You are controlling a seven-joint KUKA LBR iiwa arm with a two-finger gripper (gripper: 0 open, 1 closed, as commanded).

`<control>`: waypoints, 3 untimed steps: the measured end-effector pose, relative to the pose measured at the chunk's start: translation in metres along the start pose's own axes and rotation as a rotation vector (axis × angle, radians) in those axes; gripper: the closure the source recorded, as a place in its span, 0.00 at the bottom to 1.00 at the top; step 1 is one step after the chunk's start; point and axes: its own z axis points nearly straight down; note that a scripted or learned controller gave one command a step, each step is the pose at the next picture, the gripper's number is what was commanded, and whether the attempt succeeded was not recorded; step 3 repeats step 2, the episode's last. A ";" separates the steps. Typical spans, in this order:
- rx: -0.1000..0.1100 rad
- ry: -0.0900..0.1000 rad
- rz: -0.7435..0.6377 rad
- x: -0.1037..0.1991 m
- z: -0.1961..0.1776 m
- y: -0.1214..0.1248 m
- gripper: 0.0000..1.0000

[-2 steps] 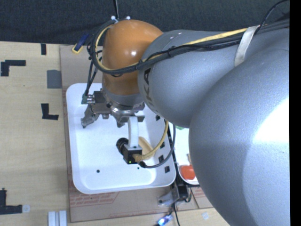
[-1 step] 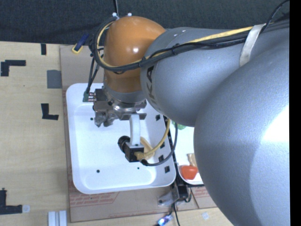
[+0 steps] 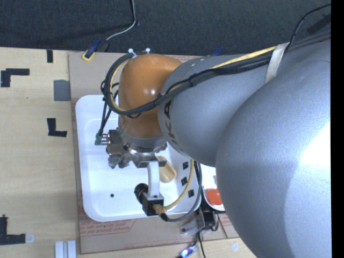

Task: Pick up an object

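A dark fabric backdrop [image 3: 215, 9] ran along the top of the camera view, with a thin grey cable [image 3: 130, 15] hanging down in front of it, and below it lay a pale wooden bench [image 3: 32, 160] marked with small black tape pieces [image 3: 55, 128]. On a brown cardboard sheet [image 3: 107, 231] laid over the bench sat the shallow white left bin [image 3: 88, 144], and only a sliver of the white right bin [image 3: 208, 173] could be seen under the machine. The grey KUKA arm [image 3: 258, 144] reached in from the right and covered most of the frame. Its rounded orange band [image 3: 141, 87] hung over the left bin, looped by yellow and black hoses [image 3: 115, 98]. Beneath the band, the grey metal gripper [image 3: 134, 153] pointed down toward the floor of the left bin, with a narrow white bar ending in a black block [image 3: 152, 198] running from it toward the bin's near rim. Seen from above, the wrist hid the gripper's tips, so it could not be told whether they were spread or pressed together, nor whether anything sat between them. A pale tan rounded object [image 3: 167, 172] lay just beside the white bar, at the right edge of the left bin, partly tucked under the arm. A small orange-red object [image 3: 214, 198] lay farther right, in the right bin, near the lower edge of the arm.
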 end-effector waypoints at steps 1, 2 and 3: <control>0.007 -0.005 0.000 -0.001 0.127 0.000 1.00; -0.014 0.002 0.003 -0.029 0.094 0.101 1.00; -0.014 0.002 0.003 -0.029 0.094 0.101 1.00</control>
